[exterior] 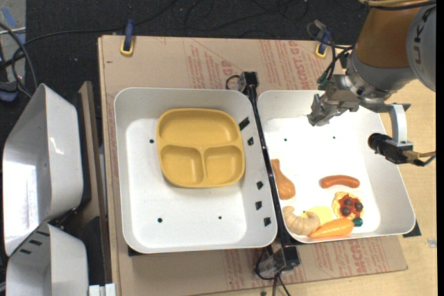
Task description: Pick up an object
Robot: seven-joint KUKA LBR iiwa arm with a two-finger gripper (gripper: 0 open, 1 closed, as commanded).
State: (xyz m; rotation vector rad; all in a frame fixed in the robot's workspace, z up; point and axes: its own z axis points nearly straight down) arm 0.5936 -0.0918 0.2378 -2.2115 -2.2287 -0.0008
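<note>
Camera view: gripper poised at 12 o'clock of the right bin; finger state cannot be told. Nothing visibly held. Toy foods clustered at 6 o'clock: sausage, drumstick, carrot. Risk: tight crowding likely to cause a glancing, failed grasp.

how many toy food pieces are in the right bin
5, all near its front: tan drumstick, red sausage, small round pizza, orange carrot, beige knobbly piece. A yellow item may hide behind.

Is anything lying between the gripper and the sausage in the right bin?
No. In the camera view, only bare white bin floor separates the gripper from the sausage.
</note>
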